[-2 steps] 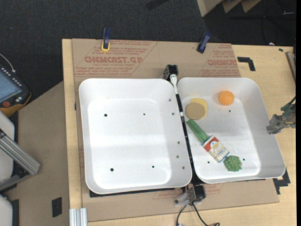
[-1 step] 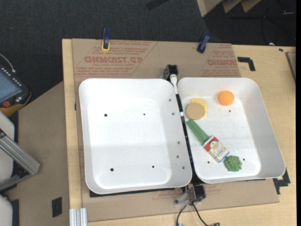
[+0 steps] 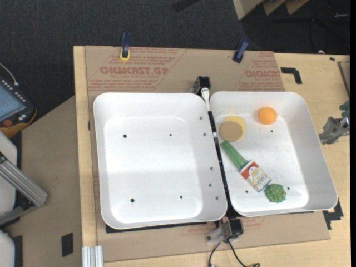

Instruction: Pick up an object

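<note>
While the left bin (image 3: 150,160) lies bare, we see four things in the right bin (image 3: 311,143): an orange ball (image 3: 267,115) near the back, a tan disc (image 3: 232,129) by the divider, a green-handled tube (image 3: 245,167) and a green ball (image 3: 275,193) touching its front end. At the right edge we see the jaws, but cannot tell their state.

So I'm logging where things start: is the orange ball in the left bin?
No, the orange ball lies in the right bin, near its far corner.
</note>
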{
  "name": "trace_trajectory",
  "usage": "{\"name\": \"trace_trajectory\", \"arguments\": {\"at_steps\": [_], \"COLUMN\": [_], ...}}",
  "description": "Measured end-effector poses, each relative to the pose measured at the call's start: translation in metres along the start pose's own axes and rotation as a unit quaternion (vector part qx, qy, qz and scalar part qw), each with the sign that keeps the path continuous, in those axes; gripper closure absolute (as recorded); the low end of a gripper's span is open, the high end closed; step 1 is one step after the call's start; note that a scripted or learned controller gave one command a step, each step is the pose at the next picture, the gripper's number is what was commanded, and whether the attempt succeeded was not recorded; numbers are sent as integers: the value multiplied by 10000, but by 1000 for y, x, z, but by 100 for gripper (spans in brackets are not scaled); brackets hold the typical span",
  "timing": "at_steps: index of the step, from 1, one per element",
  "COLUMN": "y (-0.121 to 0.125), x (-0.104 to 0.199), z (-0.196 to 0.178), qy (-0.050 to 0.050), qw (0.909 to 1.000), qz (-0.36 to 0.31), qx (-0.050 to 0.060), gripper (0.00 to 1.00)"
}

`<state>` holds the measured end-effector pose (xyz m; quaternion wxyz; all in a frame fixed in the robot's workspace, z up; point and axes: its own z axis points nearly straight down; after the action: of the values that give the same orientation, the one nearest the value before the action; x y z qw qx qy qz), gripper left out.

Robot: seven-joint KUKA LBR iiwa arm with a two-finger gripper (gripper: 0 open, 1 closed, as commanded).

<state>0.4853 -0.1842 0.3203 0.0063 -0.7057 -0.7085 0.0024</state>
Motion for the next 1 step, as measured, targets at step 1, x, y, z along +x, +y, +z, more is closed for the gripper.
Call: {"name": "trace_trajectory", "arguments": {"at_steps": [1], "y": [-7], "x": [-42], "z": [9], "qy": [-31], "qw": [10000], "qz": [36], "qx": [-50], "gripper": [100]}}
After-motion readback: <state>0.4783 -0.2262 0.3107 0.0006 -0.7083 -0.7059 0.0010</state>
